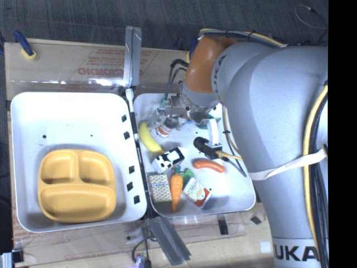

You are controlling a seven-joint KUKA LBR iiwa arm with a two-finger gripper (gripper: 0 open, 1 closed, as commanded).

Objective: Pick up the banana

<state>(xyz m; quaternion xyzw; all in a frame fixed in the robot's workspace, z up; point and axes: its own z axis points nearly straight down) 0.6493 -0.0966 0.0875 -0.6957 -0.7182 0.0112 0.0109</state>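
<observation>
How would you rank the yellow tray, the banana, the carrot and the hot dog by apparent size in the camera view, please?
1. yellow tray, by far largest
2. banana and carrot: too alike to rank
3. hot dog, smallest

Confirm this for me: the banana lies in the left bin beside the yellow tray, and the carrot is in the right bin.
Not quite. The camera view shows the banana in the right bin, near its left wall, not beside the yellow tray, which sits in the left bin. The carrot is indeed in the right bin.
</observation>
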